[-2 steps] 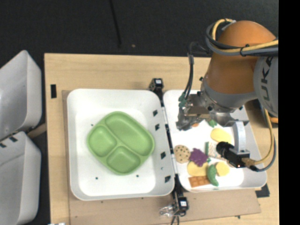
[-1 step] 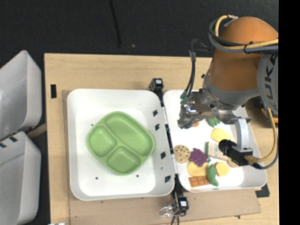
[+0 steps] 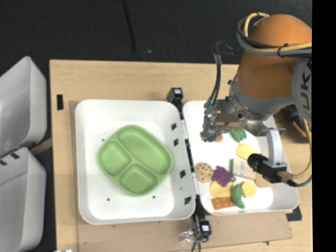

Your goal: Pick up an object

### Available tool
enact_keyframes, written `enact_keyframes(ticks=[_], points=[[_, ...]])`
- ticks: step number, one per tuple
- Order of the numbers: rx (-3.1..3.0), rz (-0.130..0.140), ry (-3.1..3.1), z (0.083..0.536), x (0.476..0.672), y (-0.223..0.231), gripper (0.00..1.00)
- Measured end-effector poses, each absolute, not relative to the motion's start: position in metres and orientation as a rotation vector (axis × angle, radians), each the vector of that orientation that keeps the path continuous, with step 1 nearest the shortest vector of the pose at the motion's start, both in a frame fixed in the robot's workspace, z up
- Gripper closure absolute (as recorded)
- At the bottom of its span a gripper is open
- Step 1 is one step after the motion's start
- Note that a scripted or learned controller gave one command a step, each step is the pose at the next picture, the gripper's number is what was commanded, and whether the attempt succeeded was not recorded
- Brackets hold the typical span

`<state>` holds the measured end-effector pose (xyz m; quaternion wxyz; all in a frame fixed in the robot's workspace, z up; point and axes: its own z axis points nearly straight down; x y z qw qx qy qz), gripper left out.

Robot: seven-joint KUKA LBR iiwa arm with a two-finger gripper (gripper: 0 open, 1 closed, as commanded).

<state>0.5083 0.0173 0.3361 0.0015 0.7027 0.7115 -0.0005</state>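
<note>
My gripper [image 3: 210, 134] hangs over the far left part of the right bin [image 3: 283, 199], just above a small orange piece [image 3: 218, 138]. A green toy vegetable [image 3: 239, 135] lies right beside it. Nearer the front lie several toy foods: a brown cookie [image 3: 203, 171], purple grapes [image 3: 222, 176], a yellow piece [image 3: 244, 151], a pale cracker [image 3: 242, 168], an orange waffle [image 3: 221, 203], a green pickle [image 3: 238, 196] and another yellow piece [image 3: 249, 189]. Nothing is visibly held.
A green divided plate [image 3: 135, 160] lies in the middle of the left bin [image 3: 86, 140]. The bins' shared wall [image 3: 185, 151] runs just left of the gripper. The arm's bulk covers the right bin's far right part.
</note>
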Motion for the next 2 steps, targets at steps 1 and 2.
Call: enact_keyframes(ticks=[1,2], points=[[2.196,-0.002,2.241,0.346,0.509,0.017,1.00],[2.214,-0.004,2.234,0.277,0.524,0.110,1.00]])
